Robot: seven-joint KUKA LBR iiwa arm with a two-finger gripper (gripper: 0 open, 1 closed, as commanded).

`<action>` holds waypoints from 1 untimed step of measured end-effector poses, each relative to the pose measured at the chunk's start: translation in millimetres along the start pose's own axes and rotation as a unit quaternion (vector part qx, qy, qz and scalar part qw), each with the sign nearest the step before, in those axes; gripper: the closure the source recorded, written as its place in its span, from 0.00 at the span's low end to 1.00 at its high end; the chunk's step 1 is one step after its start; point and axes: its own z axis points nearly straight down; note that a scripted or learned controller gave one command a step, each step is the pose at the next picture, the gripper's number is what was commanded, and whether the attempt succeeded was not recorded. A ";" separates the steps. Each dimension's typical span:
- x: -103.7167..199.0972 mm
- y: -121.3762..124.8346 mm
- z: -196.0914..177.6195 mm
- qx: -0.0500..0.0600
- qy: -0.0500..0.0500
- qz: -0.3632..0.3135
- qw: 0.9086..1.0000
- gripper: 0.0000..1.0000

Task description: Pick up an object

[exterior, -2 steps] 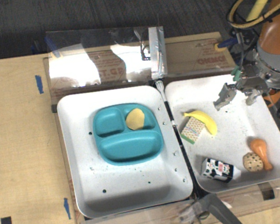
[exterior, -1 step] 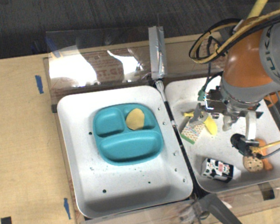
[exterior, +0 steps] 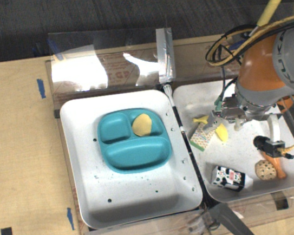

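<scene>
**Arm lowered over the right bin, among small objects**

Pale plywood bench surface is seen from above, bearing two shallow white bins side by side. The left bin [exterior: 92, 193] holds a teal divided plate [exterior: 134, 141], and a yellow lemon-like piece [exterior: 142, 125] rests in the plate's upper right compartment. The right bin [exterior: 240, 155] holds the loose items: a small green-and-white packet [exterior: 200, 138], a yellow banana-like piece [exterior: 220, 132] just beside it, a black-and-white patterned box [exterior: 228, 178] near the front wall, and a round tan cookie [exterior: 264, 169] touching an orange carrot-shaped toy [exterior: 277, 167].

The grey arm with its orange band [exterior: 257, 70] is reached in from the right, and the gripper [exterior: 230, 115] is positioned low in the right bin, just beside the yellow piece and the packet. Whether the gripper is open or closed cannot be told, and nothing can be seen held.

The step in hand is judged to be the descent toward a grasp, with the yellow piece or the packet as the likely target. A closing on one item is called for next, then a straight lift; crowding between the two neighbours could spoil the grip.
</scene>
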 end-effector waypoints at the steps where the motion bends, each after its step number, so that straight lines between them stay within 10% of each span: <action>1: -22.3 21.0 31.2 -0.009 0.001 -0.009 1.000 0.00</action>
